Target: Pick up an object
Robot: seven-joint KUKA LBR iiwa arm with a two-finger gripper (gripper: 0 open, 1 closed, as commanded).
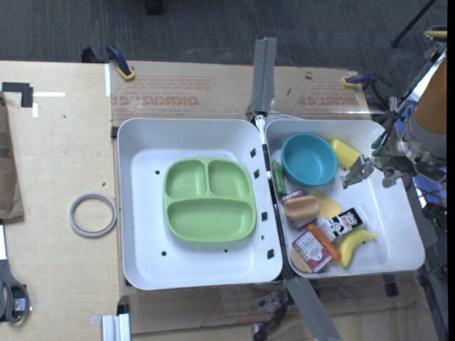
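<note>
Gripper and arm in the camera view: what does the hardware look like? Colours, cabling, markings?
The gripper is metallic grey, with two slim fingers on a boxy light-grey body. Thin cables, green and blue among them, run along its upper side toward the wrist. Behind it the arm shows an orange section against the frame's right edge, with grey below it. No readable markings at this resolution.

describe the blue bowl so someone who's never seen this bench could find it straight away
Of the two white bins side by side, take the right bin, the one crowded with small items. The blue bowl sits upright in its far left part, near the divider between the bins. It is the only round, open, blue thing there; its neighbours are yellow, brown or printed packets, and the other bin holds a green divided plate.
</note>
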